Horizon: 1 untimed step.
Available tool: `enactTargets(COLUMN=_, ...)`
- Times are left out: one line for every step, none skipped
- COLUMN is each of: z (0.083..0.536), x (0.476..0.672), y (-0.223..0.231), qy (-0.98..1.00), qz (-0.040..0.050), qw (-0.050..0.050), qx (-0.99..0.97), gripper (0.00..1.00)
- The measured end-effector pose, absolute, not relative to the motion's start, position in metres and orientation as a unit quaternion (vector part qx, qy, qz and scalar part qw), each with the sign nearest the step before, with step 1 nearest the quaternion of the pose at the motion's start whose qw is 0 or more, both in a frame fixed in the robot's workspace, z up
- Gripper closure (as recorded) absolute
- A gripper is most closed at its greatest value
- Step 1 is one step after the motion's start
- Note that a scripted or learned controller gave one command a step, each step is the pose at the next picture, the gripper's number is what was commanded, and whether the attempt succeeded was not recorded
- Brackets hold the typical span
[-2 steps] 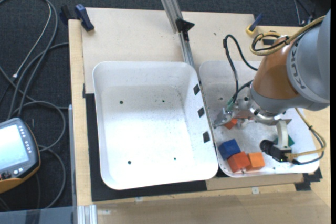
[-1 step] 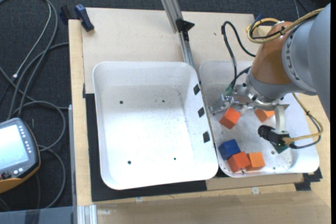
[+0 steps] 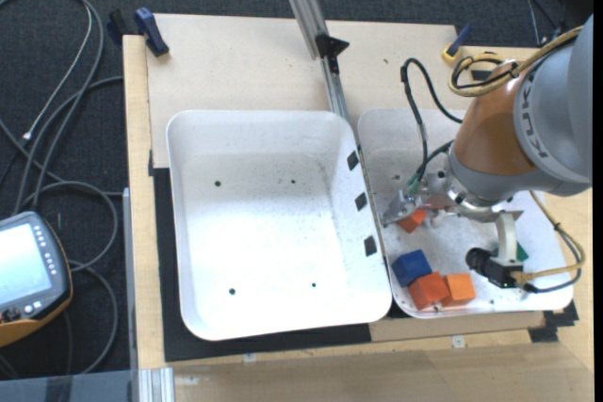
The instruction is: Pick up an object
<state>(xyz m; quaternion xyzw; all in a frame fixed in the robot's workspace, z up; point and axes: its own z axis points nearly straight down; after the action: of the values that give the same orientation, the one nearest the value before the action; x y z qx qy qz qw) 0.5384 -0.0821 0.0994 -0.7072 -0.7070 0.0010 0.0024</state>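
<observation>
Orange block (image 3: 411,221): lay in the right bin (image 3: 377,141), at the gripper (image 3: 412,205); finger state could not be told. Blue block (image 3: 411,265) and two orange blocks nearby. Lift apparently not yet done.

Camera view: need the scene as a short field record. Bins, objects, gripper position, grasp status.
left bin: white, on the bench
right bin: white, holds the blocks
gripper: low inside the right bin, near its left wall
small orange piece: right at the gripper; whether it is gripped cannot be told
blue block: near the front of the right bin
red-orange block: front of the right bin, touching the blue block
orange block: beside the red-orange block
grasp status: not confirmed
</observation>
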Motion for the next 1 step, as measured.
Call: enactTargets(z=0.1104, x=0.5403, y=-0.0819, qy=-0.707, qz=-0.0007, qw=0.001, qx=-0.707, gripper=1.0)
